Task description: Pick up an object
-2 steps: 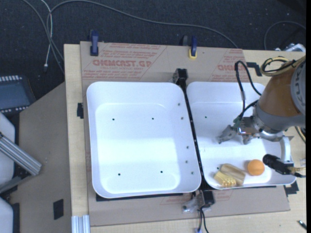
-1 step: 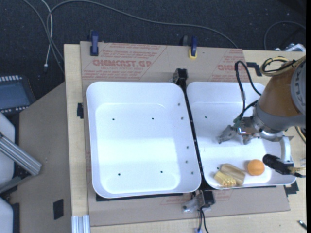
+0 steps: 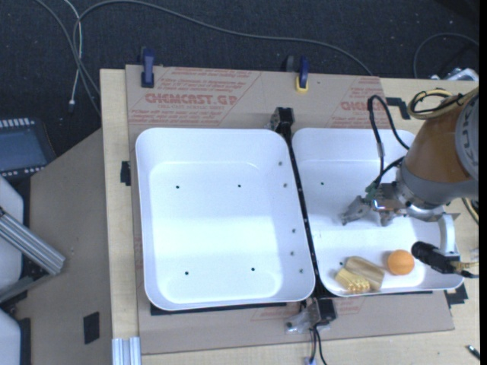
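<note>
The gripper [image 3: 364, 210] hangs over the middle of the right bin [image 3: 335, 158], its 2 fingers [image 3: 351, 214] spread apart with nothing between them. Along that bin's near edge lie a tan block [image 3: 363, 268], a yellow corn piece [image 3: 352, 281] touching it, and an orange ball [image 3: 400, 262] just beside them.

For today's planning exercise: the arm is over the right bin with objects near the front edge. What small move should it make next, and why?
Probably shift the end effector toward the bin's front edge and lower it over the orange ball. The end effector sits above bare floor in the right bin with nothing between its fingers, while the ball and the tan corn-like piece lie nearer the front.
</note>
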Tool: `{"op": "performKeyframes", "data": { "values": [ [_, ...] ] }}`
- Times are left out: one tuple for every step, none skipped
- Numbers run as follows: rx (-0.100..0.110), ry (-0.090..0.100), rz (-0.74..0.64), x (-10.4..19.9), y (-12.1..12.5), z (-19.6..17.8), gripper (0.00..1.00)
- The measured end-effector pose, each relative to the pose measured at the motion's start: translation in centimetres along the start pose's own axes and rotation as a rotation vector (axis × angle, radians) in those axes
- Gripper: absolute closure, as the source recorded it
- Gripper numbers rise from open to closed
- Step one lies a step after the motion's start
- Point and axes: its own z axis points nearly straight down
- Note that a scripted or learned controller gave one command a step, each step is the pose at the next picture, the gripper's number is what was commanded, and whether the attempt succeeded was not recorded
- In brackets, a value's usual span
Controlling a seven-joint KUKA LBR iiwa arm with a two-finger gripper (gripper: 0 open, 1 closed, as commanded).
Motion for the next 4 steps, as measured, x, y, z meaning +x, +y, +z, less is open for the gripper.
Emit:
{"op": "performKeyframes", "data": {
  "values": [
    [0.0, 0.0, 0.0, 0.0, 0.0, 0.0, 0.0],
    [0.0, 0.0, 0.0, 0.0, 0.0, 0.0, 0.0],
    [0.0, 0.0, 0.0, 0.0, 0.0, 0.0, 0.0],
    [0.0, 0.0, 0.0, 0.0, 0.0, 0.0, 0.0]
  ]
}}
